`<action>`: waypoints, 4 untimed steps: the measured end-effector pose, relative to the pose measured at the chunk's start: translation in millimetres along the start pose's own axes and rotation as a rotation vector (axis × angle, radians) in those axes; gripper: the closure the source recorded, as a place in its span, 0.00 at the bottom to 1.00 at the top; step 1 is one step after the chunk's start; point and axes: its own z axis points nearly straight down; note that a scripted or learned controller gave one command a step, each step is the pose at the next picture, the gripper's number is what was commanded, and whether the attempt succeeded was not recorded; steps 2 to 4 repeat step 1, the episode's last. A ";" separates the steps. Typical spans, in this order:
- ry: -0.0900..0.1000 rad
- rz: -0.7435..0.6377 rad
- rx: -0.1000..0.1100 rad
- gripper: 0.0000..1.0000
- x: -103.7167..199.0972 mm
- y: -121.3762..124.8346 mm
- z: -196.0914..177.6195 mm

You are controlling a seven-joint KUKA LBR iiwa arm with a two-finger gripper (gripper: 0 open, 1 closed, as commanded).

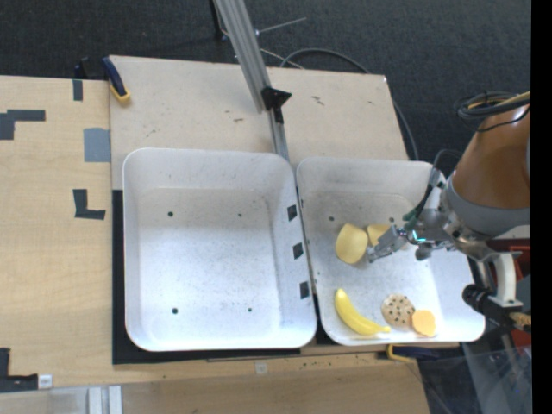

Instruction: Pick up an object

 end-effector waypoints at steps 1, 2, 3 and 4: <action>0.000 -0.001 -0.004 0.00 0.1 0.8 -1.9; 0.000 -0.001 -0.004 0.00 0.1 0.8 -1.9; 0.000 -0.001 -0.004 0.00 0.1 0.8 -1.9; 0.000 -0.001 -0.004 0.00 0.1 0.8 -1.9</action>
